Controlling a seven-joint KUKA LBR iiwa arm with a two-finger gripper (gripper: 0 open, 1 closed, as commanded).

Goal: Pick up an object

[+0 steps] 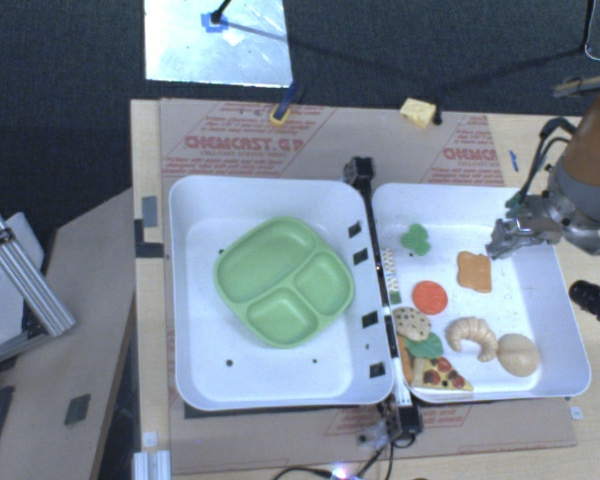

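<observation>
**Gripper poised above the toast piece in the right bin**

In the right-hand shallow white plastic bin (570,373), near its far right side, the grey two-finger gripper (502,243) hangs at the end of the arm that reaches in from the right. Whether anything sits between its jaws cannot be told from this slanted view; the metal tip is small and blurred, so I will not say if it stands apart or together.

The nearest candidate for picking is the flat orange-brown toast-shaped toy (474,272), lying on the bin floor just below and slightly left of the gripper tip as seen here, probably not touching it. Its long axis runs roughly from the far wall toward the near wall of the bin.

Further off lie a round red tomato slice toy (430,297), a small green broccoli-like piece (415,238), a tan croissant toy (472,335), a pale beige egg-shaped toy (517,354) and a pizza-slice toy (437,371) by the near left corner. The left white bin (195,368) holds a light green three-compartment plastic tray (283,281), well apart from the gripper.

A short descent toward the toast seems the likeliest move.
</observation>
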